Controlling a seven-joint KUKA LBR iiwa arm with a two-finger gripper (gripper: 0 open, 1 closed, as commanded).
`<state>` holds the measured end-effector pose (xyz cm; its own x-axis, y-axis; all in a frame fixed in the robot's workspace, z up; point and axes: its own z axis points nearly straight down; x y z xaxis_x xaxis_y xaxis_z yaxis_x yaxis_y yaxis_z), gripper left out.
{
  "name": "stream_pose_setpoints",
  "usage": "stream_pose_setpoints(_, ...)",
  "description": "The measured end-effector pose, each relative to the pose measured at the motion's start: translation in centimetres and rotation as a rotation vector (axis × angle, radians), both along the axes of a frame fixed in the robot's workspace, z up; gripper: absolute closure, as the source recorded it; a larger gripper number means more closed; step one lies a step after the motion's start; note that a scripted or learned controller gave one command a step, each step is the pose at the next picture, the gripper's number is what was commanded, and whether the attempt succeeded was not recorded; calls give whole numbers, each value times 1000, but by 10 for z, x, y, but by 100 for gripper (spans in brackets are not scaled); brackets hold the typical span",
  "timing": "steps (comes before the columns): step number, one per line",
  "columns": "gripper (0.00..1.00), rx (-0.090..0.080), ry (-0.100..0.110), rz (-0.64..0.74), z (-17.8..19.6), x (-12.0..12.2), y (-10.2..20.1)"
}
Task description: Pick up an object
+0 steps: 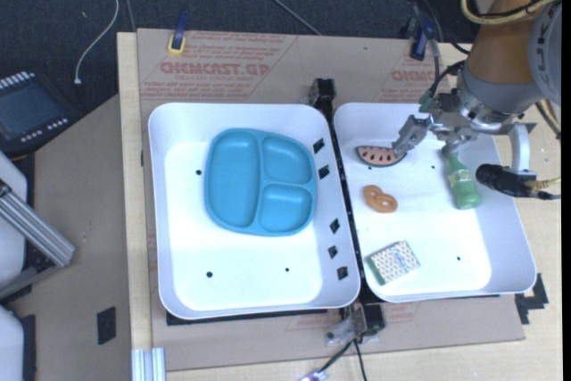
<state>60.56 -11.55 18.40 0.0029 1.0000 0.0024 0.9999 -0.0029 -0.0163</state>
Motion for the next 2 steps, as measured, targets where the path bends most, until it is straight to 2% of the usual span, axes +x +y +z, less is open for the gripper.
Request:
stream_pose_setpoints(1, 0, -2, -15, 3, 9, 3, 0)
stream_pose_setpoints(2, 0, -1, -11, 4, -46, 13, 3)
